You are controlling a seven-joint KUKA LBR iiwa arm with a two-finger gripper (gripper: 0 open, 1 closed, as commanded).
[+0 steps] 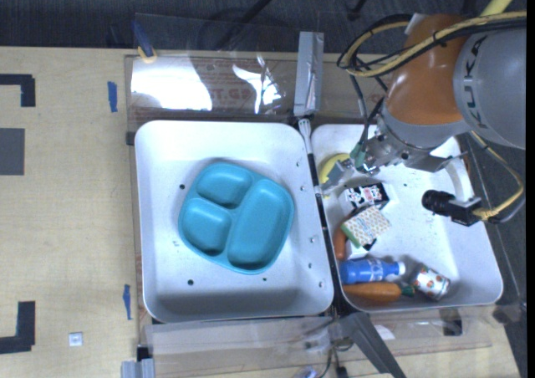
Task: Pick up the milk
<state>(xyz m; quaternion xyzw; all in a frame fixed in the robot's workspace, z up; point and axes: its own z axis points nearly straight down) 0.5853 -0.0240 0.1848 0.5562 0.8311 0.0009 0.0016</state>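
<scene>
The milk (367, 195) is a small carton with black and white patches. It lies in the right bin (472, 255) near that bin's left wall, towards the back. My gripper (364, 160) hangs just behind and above the carton, under the grey arm with its orange band. The arm hides the gripper's upper part. Nothing shows between gripper and carton.
Crowded in the right bin's near left are a yellow item (333, 165), a chequered box (368, 226), an orange-red item (339, 245), a blue bottle (373, 269), a carrot (373, 291) and a can (430, 284). A blue divided plate (236, 216) lies in the left bin (159, 159).
</scene>
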